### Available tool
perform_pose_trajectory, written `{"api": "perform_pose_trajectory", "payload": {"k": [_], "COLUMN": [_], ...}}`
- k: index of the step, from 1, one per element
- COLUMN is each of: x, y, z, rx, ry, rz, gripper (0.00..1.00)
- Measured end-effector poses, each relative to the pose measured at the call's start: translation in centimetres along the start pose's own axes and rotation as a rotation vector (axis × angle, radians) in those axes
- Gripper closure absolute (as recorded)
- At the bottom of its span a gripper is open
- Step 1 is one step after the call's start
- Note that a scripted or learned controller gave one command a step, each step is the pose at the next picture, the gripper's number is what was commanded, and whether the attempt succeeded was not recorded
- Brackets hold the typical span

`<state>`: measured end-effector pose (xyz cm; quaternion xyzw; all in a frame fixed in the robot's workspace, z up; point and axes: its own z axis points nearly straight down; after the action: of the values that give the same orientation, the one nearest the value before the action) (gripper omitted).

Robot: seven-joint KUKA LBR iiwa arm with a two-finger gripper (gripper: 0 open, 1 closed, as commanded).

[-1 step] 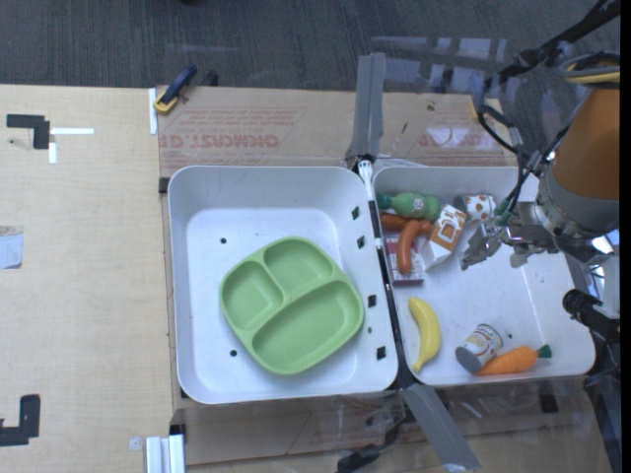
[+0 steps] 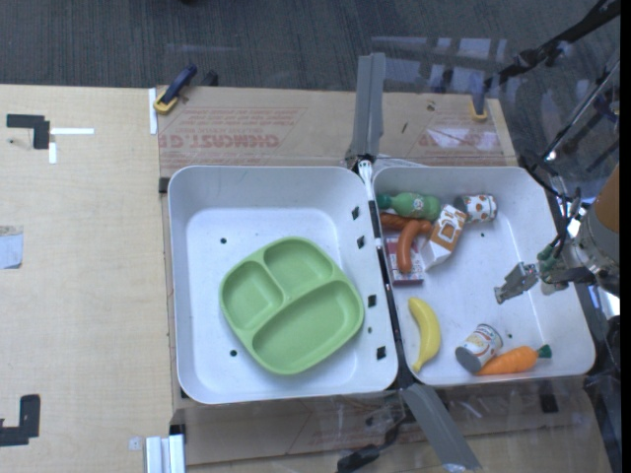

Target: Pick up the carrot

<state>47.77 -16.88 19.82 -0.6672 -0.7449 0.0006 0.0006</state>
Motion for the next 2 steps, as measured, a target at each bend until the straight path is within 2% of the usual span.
{"api": "perform_pose_trajectory", "payload": {"k": [1, 2], "x": [-3.7, -5.2], "y": [-0.5, -0.6], "z": [9.4, 10.6], "rx": [0.0, -0.002], "ry": [0.001, 0.0], "rz": [-0.102, -0.429], "gripper": [0.0, 0.0]}}
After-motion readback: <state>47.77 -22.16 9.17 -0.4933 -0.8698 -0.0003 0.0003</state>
